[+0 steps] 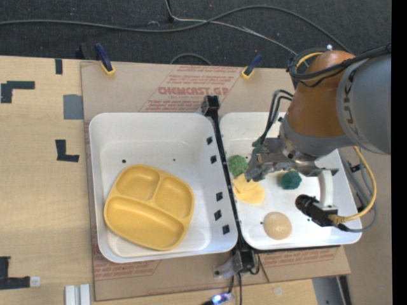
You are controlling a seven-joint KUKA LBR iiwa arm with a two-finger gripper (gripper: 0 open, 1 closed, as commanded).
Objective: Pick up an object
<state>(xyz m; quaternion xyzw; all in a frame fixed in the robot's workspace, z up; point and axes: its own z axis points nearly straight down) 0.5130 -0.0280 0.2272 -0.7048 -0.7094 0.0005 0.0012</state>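
Note:
My gripper [256, 168] hangs low over the left part of the right bin [331, 234]. Its dark fingers reach down between a green broccoli-like piece [237, 164] and a pale yellow soft piece [248, 191]. Their tips are hard to make out, and nothing visibly sits between them. A dark teal fuzzy ball [291, 180] lies just right of the gripper. Near the bin's front edge rests a beige round object [277, 225].
The left bin [102, 132] holds a yellow divided plate [149, 206]. A black divider [219, 170] runs between the bins. The bulky orange and grey arm [331, 107] covers the right bin's back right. Cables trail across the dark floor beyond the bench.

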